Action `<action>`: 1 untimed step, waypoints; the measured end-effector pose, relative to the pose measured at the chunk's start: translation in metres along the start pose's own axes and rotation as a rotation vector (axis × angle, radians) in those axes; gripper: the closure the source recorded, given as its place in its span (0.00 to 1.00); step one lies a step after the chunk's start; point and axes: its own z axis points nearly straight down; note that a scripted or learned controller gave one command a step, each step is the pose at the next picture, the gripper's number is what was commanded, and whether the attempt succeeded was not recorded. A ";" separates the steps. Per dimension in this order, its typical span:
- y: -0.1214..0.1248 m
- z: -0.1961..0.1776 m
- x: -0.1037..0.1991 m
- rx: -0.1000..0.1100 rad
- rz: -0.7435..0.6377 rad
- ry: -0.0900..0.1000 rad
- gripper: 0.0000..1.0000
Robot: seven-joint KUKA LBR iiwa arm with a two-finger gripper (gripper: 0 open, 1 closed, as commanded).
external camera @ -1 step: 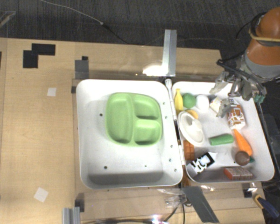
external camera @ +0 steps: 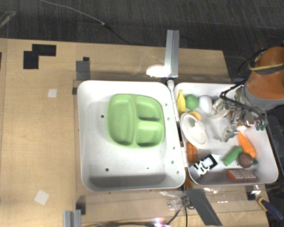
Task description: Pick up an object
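My gripper (external camera: 231,124) hangs over the upper middle of the right bin (external camera: 270,171), below the arm's orange band. An orange carrot (external camera: 246,144) lies just to its lower right. A white egg (external camera: 206,102) and a green ball (external camera: 192,101) sit to its upper left, beside a yellow banana (external camera: 181,100). A white bowl (external camera: 194,129) rests to its left. Nearer the front lie a green vegetable (external camera: 232,155), a brown ball (external camera: 245,160), a reddish-brown block (external camera: 241,175) and a black-and-white box (external camera: 205,164). Nothing shows held in the gripper.
The left bin (external camera: 92,169) holds a green divided plate (external camera: 135,120). An orange block (external camera: 191,152) lies against the right bin's left wall. A metal post (external camera: 172,53) stands behind the wall between the bins. The wooden bench spreads out to the left.
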 end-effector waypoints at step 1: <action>-0.023 0.008 0.045 0.001 0.125 -0.002 0.00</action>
